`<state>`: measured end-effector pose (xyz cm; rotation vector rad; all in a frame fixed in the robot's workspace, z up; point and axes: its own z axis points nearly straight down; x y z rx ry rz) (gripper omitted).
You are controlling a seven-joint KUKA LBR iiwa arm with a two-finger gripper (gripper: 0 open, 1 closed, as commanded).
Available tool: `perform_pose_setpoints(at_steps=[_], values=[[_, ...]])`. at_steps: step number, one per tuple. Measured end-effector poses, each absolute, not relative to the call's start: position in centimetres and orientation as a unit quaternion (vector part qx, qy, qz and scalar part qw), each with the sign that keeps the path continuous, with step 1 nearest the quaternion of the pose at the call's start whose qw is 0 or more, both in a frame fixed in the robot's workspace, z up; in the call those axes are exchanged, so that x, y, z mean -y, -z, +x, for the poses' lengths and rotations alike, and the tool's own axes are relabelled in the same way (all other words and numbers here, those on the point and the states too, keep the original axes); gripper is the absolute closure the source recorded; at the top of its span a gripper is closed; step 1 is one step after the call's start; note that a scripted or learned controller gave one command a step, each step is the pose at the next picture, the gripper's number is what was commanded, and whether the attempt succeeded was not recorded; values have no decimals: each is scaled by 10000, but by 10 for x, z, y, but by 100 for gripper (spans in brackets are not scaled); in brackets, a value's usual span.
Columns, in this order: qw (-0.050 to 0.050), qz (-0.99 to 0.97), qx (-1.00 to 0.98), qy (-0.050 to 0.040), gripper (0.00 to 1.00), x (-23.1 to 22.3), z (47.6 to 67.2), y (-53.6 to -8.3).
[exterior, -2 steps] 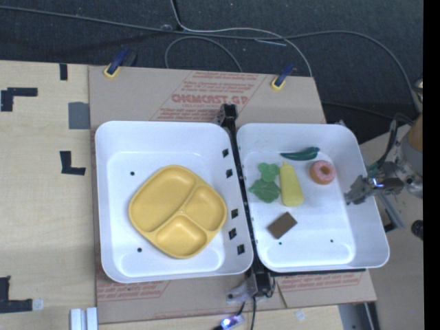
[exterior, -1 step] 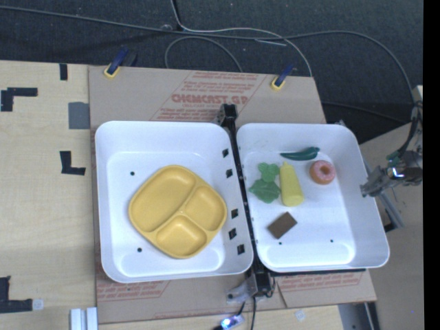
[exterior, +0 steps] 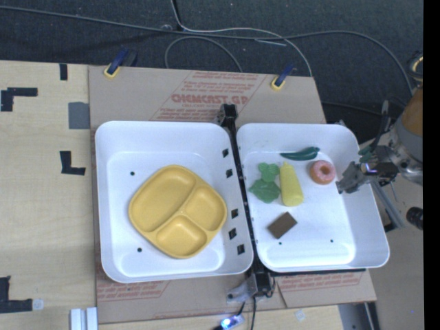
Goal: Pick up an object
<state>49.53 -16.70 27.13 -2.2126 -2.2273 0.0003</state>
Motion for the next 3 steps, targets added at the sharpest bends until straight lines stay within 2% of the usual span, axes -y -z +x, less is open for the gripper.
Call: perform_pose_setpoints(at_steps=[1, 2, 3], values=[[13, -7049, 7093, -6, 100, 113, 495, -271], [18, -7052, 7090, -14, 100, 69, 505, -263], [14, -7048, 7094, -11, 100, 12, 507, -262]])
